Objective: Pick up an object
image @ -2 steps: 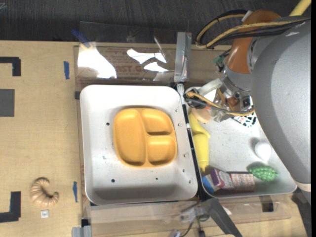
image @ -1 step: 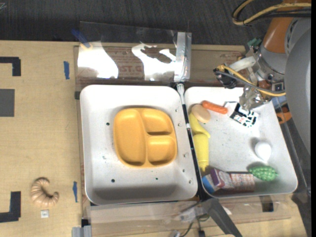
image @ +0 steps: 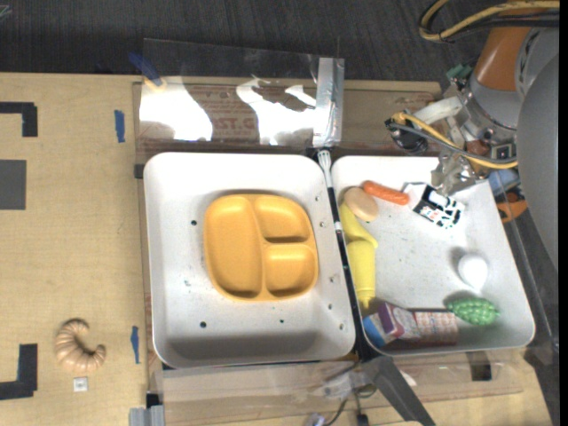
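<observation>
Objects lie in the right bin (image: 508, 264): a carrot (image: 386, 193) near its far-left corner, a yellow bottle (image: 360, 260) along its left wall. The gripper (image: 453, 177) hangs over its far edge (open or closed, I cannot tell).

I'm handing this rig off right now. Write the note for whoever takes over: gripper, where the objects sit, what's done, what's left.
Gripper: at the right bin's far edge, above a black-and-white item; nothing seen between its fingers.
Right bin: carrot, yellow bottle along the left wall, white ball, green bumpy toy, flat packet at the near wall.
Left bin: yellow divided plate.
Croissant lies on the bench, outside the bins.
Done: no pick yet. Left: grasp and lift one object.
</observation>
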`<action>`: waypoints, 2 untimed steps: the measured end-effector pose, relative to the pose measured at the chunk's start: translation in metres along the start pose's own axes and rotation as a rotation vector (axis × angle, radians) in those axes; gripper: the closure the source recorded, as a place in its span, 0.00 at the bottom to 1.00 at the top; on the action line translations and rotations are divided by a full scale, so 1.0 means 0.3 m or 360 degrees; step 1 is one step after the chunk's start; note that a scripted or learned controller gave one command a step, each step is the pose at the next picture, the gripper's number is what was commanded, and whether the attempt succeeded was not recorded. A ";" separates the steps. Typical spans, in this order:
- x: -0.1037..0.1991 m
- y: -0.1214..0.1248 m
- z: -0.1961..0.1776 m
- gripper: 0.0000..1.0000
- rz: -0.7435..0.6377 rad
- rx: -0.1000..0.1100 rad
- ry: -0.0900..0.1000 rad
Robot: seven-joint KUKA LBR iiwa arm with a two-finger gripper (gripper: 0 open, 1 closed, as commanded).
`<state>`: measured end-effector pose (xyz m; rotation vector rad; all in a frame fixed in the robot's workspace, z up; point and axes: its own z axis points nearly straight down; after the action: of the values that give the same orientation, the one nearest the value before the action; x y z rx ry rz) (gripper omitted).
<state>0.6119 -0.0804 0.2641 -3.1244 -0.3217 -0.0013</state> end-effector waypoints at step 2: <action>-0.115 -0.052 0.122 1.00 0.0000 0.0004 -0.0001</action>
<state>0.5748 -0.0720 0.2276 -3.1218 -0.3216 0.0004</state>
